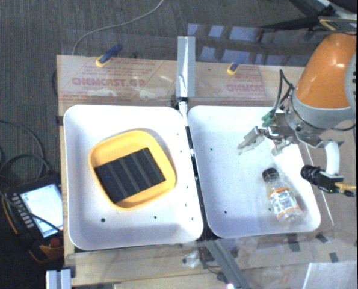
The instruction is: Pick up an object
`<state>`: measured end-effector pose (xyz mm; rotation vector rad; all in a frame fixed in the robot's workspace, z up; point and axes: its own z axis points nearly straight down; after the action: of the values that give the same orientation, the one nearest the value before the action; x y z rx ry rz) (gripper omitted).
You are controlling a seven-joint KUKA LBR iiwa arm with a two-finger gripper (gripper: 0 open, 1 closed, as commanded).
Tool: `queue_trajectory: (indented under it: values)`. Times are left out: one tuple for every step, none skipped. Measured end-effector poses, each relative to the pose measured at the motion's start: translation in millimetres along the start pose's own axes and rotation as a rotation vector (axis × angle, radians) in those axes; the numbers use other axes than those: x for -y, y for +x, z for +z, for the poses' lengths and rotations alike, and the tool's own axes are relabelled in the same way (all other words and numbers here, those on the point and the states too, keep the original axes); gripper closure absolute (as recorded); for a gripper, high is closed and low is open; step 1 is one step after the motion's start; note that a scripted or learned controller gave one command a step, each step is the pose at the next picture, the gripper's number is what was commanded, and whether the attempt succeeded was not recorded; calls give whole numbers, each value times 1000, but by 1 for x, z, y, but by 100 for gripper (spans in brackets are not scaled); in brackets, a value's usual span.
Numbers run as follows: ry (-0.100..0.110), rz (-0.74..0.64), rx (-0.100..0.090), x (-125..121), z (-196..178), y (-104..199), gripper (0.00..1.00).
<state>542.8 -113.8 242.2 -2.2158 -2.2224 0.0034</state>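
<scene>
The gripper (pixel 264 143) hangs over the upper right part of the right bin (pixel 227 185), its fingers (pixel 249 142) spread apart with nothing between them. Just below it, toward that bin's near right corner, a small clear bottle (pixel 279 196) with a dark cap lies on its side, apart from the fingers, with bare bin floor around it. In the left bin (pixel 82 221) a yellow tray (pixel 132 168) holds a black ribbed slab (pixel 130 173).
</scene>
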Motion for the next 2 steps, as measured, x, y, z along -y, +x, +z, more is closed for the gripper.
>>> queue_trajectory:
  values:
    - [0,-27,0,22,63,-50,0]
    - [-16,-155,5,6,151,-90,0]
